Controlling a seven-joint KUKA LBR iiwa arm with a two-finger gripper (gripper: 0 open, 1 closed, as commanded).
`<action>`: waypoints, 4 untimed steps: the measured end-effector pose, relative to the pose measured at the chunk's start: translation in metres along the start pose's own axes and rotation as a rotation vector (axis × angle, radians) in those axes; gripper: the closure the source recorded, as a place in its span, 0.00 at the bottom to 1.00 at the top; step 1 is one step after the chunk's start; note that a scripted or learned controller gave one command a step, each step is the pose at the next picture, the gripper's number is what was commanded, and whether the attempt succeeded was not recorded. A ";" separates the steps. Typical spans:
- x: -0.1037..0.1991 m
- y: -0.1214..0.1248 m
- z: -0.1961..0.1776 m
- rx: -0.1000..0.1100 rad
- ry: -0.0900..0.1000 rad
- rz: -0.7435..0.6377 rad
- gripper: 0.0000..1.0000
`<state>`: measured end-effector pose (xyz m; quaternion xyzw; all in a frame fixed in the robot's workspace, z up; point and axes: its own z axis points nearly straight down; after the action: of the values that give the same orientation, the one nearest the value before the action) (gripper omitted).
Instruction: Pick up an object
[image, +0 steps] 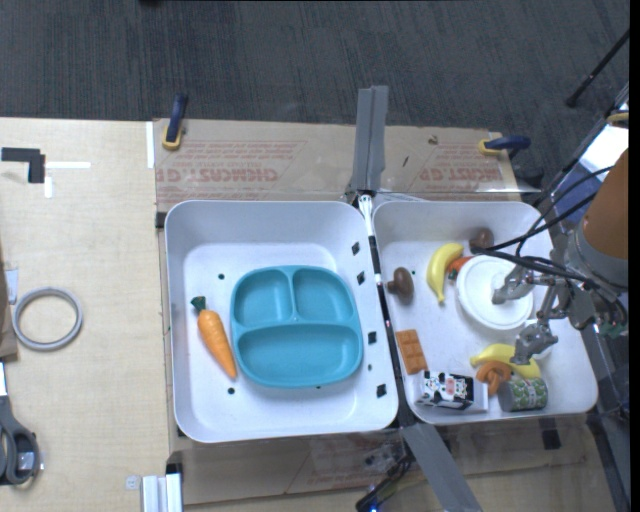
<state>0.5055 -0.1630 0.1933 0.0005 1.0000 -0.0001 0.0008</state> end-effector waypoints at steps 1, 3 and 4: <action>-0.011 0.055 0.084 0.001 -0.004 0.119 0.00; -0.087 0.054 0.101 0.001 -0.002 0.400 0.00; -0.121 -0.003 0.101 0.001 -0.003 0.486 0.00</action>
<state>0.6262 -0.1658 0.0930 0.2411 0.9705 -0.0004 0.0022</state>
